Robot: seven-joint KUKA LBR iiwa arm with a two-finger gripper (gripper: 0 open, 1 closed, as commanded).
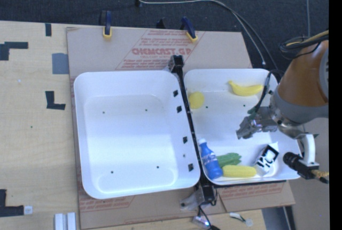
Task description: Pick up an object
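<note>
The right bin holds several items. A yellow banana lies near its far right corner, and a small yellow piece sits against the divider. Along the near wall are a blue bottle, a green item, a long yellow item and a white-and-black item. My gripper hangs over the bare right-middle floor of this bin, above the near row and below the banana. I see nothing in it.
The left bin stands beside the right one, with a black divider clip line between them. Both rest on a cardboard sheet clamped at the back. My arm's orange band overhangs the right bin's right edge.
</note>
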